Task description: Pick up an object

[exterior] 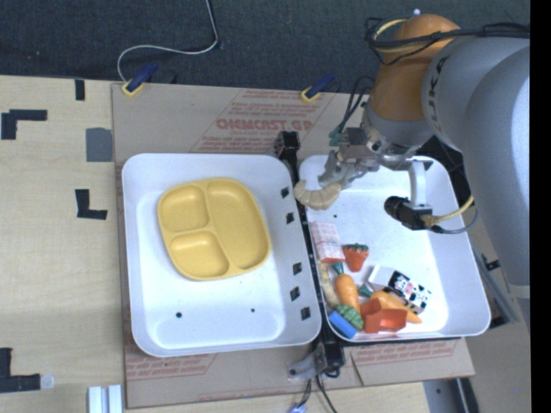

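Camera view: nearest, a heap of small toys point(370, 295) is seen in the right bin point(452, 256). Left of that bin, a yellow divided plate point(213, 228) is held by the left bin point(142, 256). Farther, at the right bin's upper-left corner, a tan curved object point(317, 196) is clamped between the closed fingers of the gripper point(336, 175).

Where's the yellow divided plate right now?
The yellow divided plate lies in the left bin, toward its far side, across the divider from the toy pile.

Yellow plate point(213, 228) — white bins point(142, 256).
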